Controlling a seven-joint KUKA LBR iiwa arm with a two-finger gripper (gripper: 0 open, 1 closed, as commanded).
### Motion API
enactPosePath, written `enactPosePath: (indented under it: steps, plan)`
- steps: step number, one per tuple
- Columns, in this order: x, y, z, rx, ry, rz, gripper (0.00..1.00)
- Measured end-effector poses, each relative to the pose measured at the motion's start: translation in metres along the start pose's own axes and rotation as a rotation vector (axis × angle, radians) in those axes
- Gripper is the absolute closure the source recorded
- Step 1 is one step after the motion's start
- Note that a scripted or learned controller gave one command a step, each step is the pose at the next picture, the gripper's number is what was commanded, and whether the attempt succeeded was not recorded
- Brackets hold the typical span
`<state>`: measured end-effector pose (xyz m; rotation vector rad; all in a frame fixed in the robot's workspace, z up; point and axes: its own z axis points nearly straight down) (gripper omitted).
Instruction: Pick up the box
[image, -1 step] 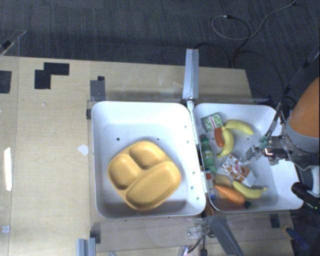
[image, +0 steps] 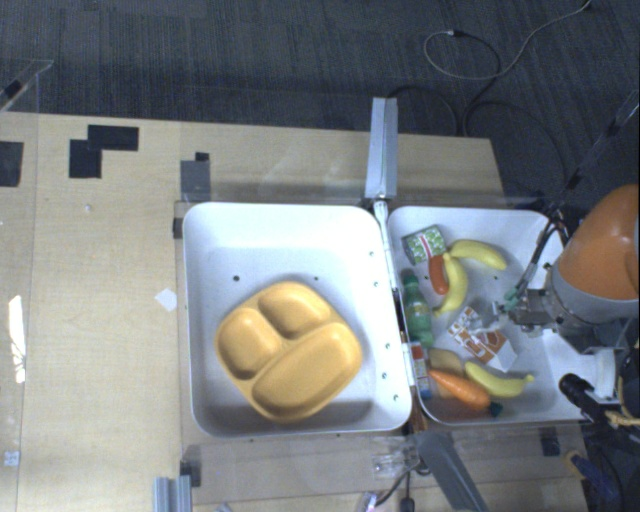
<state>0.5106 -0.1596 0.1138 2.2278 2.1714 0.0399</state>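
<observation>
You have two shallow white bins (image: 200, 300), one yellow three-compartment plastic tray (image: 289, 347), three yellow bananas (image: 478, 252), two orange carrots (image: 460, 387), and two small printed boxes (image: 424, 243).

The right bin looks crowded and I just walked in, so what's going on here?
A grey arm with an orange band reaches in from the right, its gripper low over the right bin. That bin holds bananas, carrots, a green bottle and two small cartons: a green one at the back and an orange-and-white one just beside the gripper. Nothing looks lifted yet. The left bin holds a yellow divided tray.
</observation>
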Motion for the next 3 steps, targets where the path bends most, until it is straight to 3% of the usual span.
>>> enactPosePath:
  steps: [1, 2, 3]
  plan:
    - [0.000, 0.000, 0.000, 0.000, 0.000, 0.000, 0.00]
    - [0.040, 0.026, 0.006, -0.014, -0.009, 0.241, 0.00]
    - [0.060, 0.062, 0.008, -0.004, -0.003, 0.468, 0.00]
